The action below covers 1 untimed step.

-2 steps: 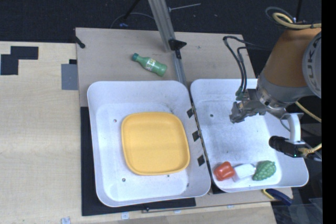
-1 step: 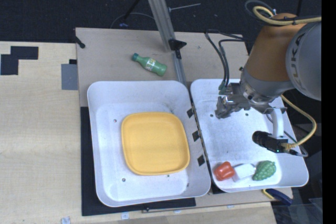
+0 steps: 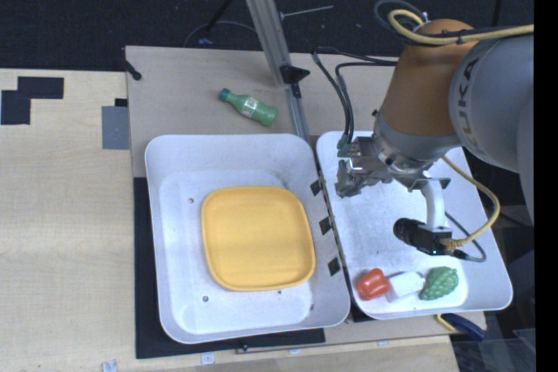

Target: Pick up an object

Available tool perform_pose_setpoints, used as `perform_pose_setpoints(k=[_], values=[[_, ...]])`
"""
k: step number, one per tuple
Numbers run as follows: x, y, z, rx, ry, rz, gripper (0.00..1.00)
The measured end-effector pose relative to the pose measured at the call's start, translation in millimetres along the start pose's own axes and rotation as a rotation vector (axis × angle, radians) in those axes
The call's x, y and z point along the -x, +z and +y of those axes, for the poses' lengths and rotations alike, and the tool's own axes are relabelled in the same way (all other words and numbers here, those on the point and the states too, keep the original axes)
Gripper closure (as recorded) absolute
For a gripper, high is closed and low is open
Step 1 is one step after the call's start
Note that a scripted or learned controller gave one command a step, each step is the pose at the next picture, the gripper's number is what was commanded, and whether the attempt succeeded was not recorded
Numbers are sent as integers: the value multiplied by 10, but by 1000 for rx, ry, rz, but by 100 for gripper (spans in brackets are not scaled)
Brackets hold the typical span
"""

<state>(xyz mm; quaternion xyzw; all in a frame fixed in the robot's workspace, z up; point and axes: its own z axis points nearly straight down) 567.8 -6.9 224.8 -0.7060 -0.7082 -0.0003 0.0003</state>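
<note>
In the right bin (image 3: 488,292), three small objects lie along the front edge: a red-orange pepper-like piece (image 3: 372,283), a white block (image 3: 404,286) and a green bumpy cluster like grapes (image 3: 439,282). My gripper (image 3: 352,176) hangs low over the back left part of that bin, well behind these objects. Nothing shows between its dark fingers, and their spacing is unclear from above. The grey arm with its orange band (image 3: 425,91) covers the bin's back right area.
The left bin (image 3: 166,187) holds a yellow square plate (image 3: 257,236). A green bottle (image 3: 248,106) lies on the bench behind the left bin. A metal post (image 3: 272,22) rises behind the bins. A black cable fitting (image 3: 420,235) hangs over the right bin.
</note>
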Motion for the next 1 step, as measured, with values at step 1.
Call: perform_pose_setpoints(k=[1], values=[[-483,70,-7,-2,0,0,100]])
